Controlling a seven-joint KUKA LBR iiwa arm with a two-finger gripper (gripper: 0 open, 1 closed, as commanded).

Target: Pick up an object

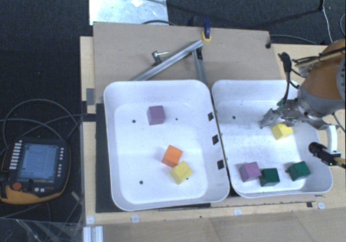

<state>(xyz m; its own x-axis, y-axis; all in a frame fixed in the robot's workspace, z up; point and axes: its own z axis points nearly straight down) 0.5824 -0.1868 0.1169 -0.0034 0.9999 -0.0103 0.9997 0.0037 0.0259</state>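
- Gripper [277, 121]: positioned over the right bin [238, 100], directly above the yellow block [282, 130]; whether it is spread or pinching cannot be told.
- Yellow block: lies on the right bin floor, upper right area.
- Purple block [250, 171] and two green blocks [269, 176] [298, 170]: along the near wall.

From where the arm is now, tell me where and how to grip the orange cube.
Take the orange cube in the left bin from straight above, fingers on its upper-left and lower-right faces. It sits rotated, and its lower corner touches or nearly touches the yellow cube, so the other pair of faces looks crowded. The gripper is over the right bin and probably has to cross first.
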